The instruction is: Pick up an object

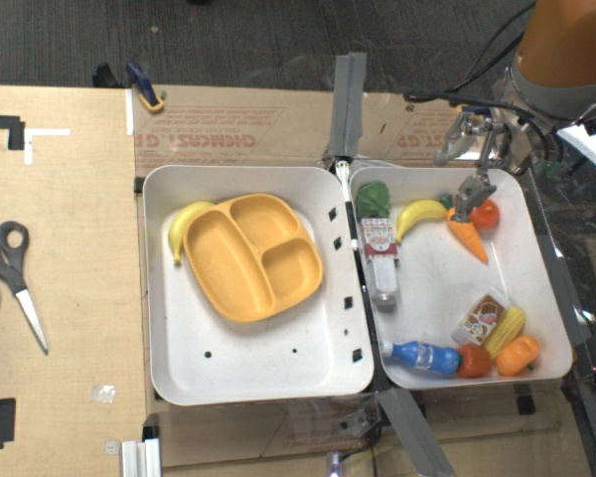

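mirrored red print on cardboard (pixel 219 127), not legible.

Grey-handled scissors (pixel 15 271) lie on the wooden bench (pixel 60 366) at the far left, well apart from a blue and yellow clip (pixel 145 87) by the cardboard sheet (pixel 238 127) behind the bins.

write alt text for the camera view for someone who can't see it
The gripper hangs over a toy carrot in the right bin, which also holds a banana, bottle and other toys. The left bin holds a yellow divided plate.
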Controlling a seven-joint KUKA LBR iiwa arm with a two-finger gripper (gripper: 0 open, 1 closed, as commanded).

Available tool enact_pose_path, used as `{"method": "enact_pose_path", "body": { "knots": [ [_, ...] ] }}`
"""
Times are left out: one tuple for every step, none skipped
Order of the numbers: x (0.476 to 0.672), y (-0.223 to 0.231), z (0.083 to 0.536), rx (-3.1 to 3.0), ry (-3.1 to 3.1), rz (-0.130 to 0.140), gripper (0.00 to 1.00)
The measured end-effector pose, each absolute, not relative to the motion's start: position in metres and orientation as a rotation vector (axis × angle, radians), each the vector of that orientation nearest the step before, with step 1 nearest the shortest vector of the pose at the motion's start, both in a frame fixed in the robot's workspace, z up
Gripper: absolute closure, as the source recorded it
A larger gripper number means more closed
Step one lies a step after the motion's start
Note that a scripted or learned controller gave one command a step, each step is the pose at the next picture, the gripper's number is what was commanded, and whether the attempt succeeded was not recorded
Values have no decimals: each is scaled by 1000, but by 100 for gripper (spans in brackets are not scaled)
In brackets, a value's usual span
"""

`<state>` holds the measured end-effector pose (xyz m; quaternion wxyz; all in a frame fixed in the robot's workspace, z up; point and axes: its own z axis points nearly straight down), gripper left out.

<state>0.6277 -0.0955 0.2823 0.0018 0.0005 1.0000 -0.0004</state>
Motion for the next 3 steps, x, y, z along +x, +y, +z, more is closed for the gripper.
{"method": "enact_pose_path", "body": {
  "knots": [
    [575,-145,183,-38,3138,-1,0],
    [613,-191,93,15,3136,-2,0],
    [601,-167,93,216,3131,0,0]
  ]
}}
